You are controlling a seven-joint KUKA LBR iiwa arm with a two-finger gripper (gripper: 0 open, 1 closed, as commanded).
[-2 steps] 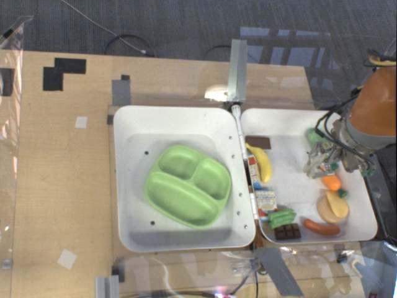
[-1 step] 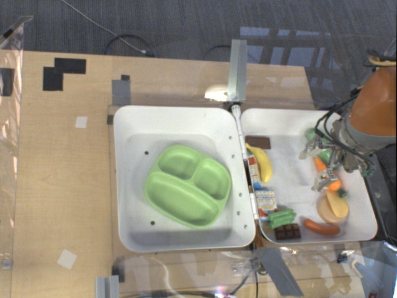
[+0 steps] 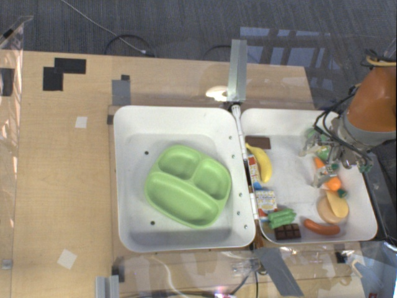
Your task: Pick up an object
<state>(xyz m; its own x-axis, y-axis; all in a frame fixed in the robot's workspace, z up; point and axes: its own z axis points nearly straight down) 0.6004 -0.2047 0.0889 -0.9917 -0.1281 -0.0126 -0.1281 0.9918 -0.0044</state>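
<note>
Reaching into the right bin (image 3: pixel 291 166), I hover my gripper (image 3: pixel 327 161) over a small carrot (image 3: pixel 334 183). My fingers look spread and hold nothing. Next, I judge: descend and close on it.

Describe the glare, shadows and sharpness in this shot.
Camera view: a bright glare spot sits on the bench just above the left bin; the green tray casts a soft shadow; window-like reflections streak the top right; the pincer area looks slightly blurred and cluttered.
</note>
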